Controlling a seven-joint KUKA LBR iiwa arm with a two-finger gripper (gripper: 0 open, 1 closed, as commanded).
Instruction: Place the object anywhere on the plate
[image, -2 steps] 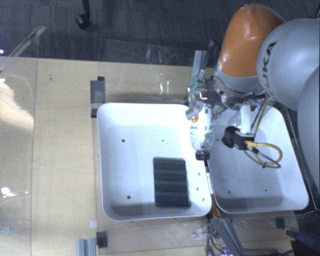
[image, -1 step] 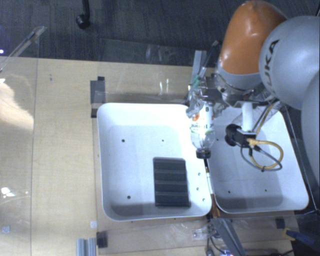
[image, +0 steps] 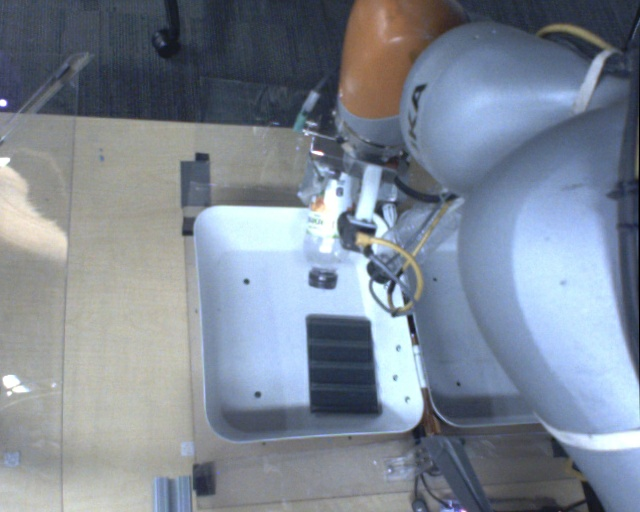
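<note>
The two-finger gripper (image: 330, 215) grips a small clear plastic bottle (image: 320, 232) with an orange label, upright; just below lies a ridged black rectangular plate (image: 342, 365) in the white bin (image: 225, 300).

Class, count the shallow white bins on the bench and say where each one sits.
2. The left bin lies in full view, holding a black ridged plate. The right bin sits beside it, mostly hidden under the arm.

The arm (image: 520, 200) hides most of the right bin (image: 470, 400) (only a corner shows); the tool's (image: 335, 215) fingers are too cluttered to read.
</note>
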